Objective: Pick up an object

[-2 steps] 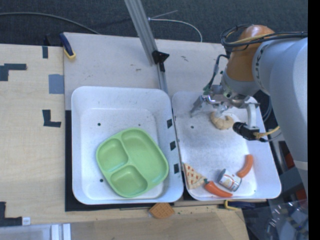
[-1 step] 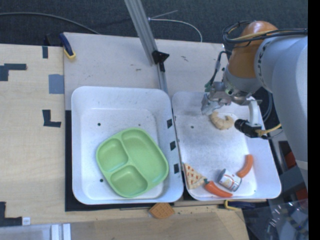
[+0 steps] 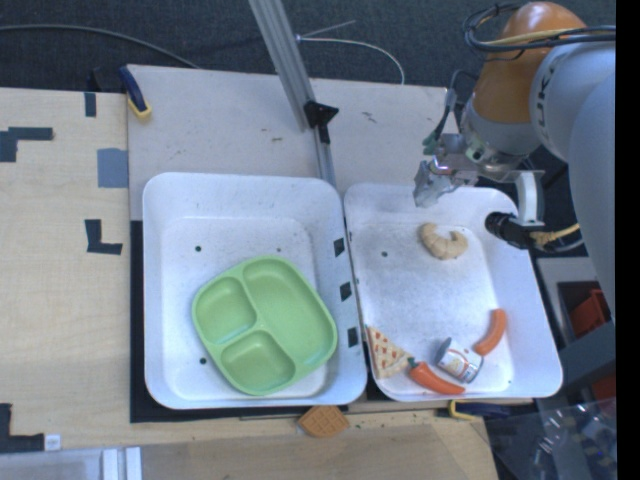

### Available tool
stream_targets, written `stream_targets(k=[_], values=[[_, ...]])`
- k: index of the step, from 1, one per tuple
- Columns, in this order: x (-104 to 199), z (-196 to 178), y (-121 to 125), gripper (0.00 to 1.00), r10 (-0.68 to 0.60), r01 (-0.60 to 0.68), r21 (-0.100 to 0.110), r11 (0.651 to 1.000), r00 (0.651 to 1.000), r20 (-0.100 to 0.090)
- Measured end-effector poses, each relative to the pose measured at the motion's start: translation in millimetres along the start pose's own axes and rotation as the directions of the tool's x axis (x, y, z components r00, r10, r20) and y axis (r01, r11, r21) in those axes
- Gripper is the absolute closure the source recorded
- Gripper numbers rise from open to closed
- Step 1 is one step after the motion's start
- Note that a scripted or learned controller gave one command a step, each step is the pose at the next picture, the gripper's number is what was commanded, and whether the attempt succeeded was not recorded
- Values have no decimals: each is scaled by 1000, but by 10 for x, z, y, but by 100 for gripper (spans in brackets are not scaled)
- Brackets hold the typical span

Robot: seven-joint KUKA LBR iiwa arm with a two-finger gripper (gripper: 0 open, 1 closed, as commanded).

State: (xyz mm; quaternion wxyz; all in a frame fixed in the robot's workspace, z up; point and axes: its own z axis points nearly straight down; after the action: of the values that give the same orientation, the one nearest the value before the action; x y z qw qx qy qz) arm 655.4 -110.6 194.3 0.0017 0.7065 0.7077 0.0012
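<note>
**Gripper above right bin's far edge, nothing held**

Task is any object; candidates all lie in the shallow white right bin (image 3: 520,298). Taking that bin as landmark: a tan, curled croissant-shaped pastry toy (image 3: 443,241) lies in its far half, a bit right of centre, resting flat on the floor. Along the bin's near edge sits a cluster: a waffle-patterned triangular wedge with red trim (image 3: 386,350) at the near-left corner, an orange carrot-shaped toy with a green tip (image 3: 433,377) just right of it, a small silver can on its side with a red-and-white label (image 3: 459,360) touching or just beside the carrot, and an orange curved sausage-shaped toy (image 3: 490,331) up-right of the can, near the bin's right wall.

The metal two-finger gripper (image 3: 432,185) hangs over the bin's far rim, left of the pastry's line and apart from it. Nothing is visible between its fingers; how wide they stand, cannot tell at this size. Grey arm with orange band (image 3: 520,48) comes in from beyond the bin's far-right corner.

Left of the right bin, touching it side by side, the second shallow white bin (image 3: 170,268) holds a light green three-compartment plastic plate (image 3: 263,324). A round tan waffle-textured cookie (image 3: 322,421) lies on the bench just outside the landmark bin's near-left corner.
</note>
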Motion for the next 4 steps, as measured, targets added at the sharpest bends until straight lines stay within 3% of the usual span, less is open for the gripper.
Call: stream_targets(k=[1,2,4], values=[[-9,-478,-73,100,0,0,0,1000,1000,0],[-5,-720,-66,100,0,0,2,1000,1000,0],[969,-506,-404,100,-4,4,9,1000,1000,-2]])
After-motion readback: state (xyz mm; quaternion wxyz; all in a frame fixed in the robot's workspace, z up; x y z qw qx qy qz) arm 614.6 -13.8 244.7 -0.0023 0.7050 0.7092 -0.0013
